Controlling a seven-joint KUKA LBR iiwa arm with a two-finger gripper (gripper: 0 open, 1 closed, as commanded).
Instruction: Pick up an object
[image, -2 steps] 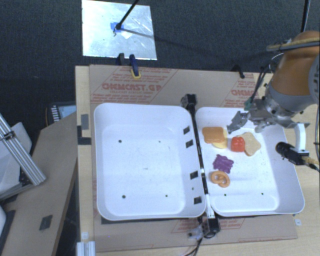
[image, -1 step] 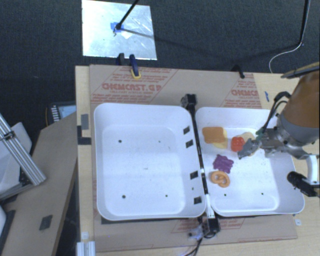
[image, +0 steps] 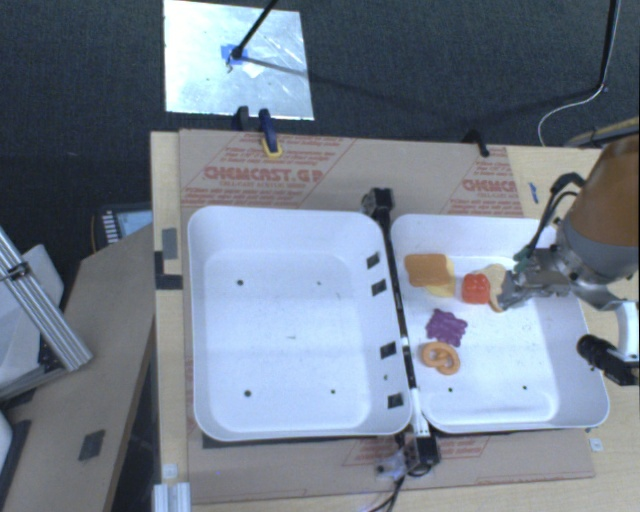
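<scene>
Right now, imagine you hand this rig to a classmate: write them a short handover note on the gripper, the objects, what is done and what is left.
Gripper: low in the right bin, near its upper right part, beside the red piece. Nothing is seen between its fingers, so count nothing as held.
Objects, all in the right bin's left half: orange slab over a yellow piece, red piece to their right, purple piece below, orange pretzel shape lowest.
Left bin: white, beside the right one.
Done: the arm has reached the objects.
Left: grip one, likely the red piece, and lift it.
</scene>
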